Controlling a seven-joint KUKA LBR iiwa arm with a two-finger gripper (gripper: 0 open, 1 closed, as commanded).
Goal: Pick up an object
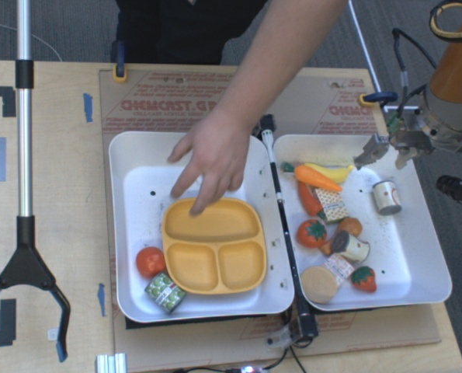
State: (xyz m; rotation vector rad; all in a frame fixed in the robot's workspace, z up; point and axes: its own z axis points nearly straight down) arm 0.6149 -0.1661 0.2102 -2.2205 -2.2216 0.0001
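Toy foods [331,224] crowd my right bin [417,247]: carrot [317,177], tomato, silver can [386,196]. A person's hand [211,165] touches the yellow tray [215,247]. Gripper [386,152] fingers apart, holding nothing.

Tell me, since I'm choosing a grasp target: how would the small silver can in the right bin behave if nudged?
The silver can lies on its side, so it would probably roll. Its smooth metallic skin looks slippery. It sits apart from the other items on the bare white floor of the right bin, so nothing nearby would likely stop it.
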